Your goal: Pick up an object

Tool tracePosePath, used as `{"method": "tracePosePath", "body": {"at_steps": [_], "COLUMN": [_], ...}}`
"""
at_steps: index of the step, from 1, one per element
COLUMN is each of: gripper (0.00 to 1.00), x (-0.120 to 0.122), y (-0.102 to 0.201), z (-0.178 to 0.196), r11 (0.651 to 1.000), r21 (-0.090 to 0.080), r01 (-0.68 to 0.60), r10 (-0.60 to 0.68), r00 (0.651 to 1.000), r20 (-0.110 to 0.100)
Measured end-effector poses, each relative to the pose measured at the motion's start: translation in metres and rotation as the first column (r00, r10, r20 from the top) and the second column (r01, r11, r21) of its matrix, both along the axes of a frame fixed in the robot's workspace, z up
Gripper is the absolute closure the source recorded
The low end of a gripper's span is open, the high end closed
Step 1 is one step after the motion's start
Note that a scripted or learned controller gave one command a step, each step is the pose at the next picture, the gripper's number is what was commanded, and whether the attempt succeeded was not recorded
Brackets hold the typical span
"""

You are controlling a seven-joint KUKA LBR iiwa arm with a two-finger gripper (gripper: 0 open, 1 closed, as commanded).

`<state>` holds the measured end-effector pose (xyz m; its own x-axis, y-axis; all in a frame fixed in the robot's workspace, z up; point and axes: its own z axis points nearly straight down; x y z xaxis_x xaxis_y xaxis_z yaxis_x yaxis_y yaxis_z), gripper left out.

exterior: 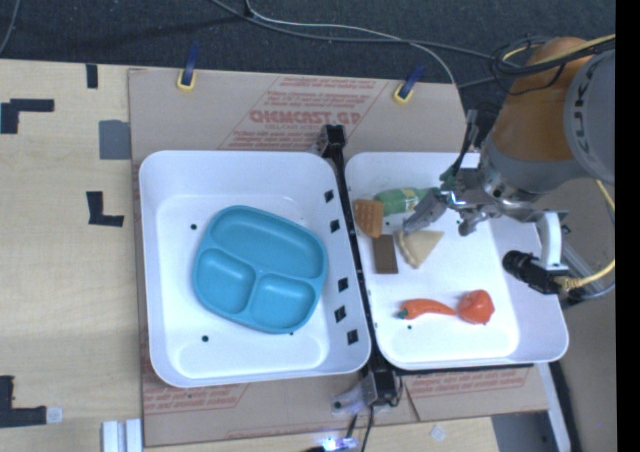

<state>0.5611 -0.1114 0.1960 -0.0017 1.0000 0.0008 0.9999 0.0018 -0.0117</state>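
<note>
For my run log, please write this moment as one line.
arm: over right bin | gripper: open, above cream wedge | holding: nothing | carrot, tomato: untouched | left bin: blue tray

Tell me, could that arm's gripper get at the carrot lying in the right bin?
Probably yes. The carrot lies in the open on the bin floor, with only the tomato near its right end, and the gripper hovers just above it in the picture.

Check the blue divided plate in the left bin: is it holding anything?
Empty. The blue three-compartment plastic plate lies flat, all compartments showing bare blue.
</note>
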Motion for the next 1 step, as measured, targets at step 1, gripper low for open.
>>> {"method": "tracePosePath", "body": {"at_steps": [1], "gripper": [0.00], "x": [-0.0003], "y": [0.0015], "z": [-0.0479], "r11": [1.000], "r21": [0.000], "r01": [0.000], "r10": [0.000], "r00": [1.000], "r20": [-0.001]}}
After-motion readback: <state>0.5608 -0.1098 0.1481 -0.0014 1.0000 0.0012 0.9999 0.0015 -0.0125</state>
